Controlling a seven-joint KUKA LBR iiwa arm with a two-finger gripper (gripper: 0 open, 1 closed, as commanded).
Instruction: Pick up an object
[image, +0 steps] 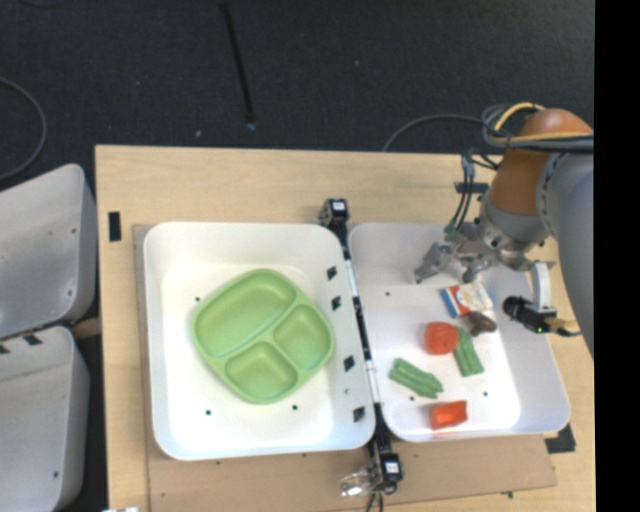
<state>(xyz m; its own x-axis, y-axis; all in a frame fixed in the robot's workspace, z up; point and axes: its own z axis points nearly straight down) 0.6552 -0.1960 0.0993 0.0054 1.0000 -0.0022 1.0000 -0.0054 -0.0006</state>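
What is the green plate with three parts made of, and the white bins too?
The green plate looks like moulded plastic: one even lime colour, rounded dividers and a soft, dull sheen. The white bins also look like plastic, smooth, thin-walled and with rounded corners, though painted metal can't be ruled out from this view.

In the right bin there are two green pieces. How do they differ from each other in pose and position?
The lower green piece lies nearly crosswise, slanting, near the bin's middle divider; the upper green piece lies more lengthwise, steeper. The upper one sits right beside the round red object; the lower one lies apart from it. Both are green, elongated, and rest flat in the right bin.
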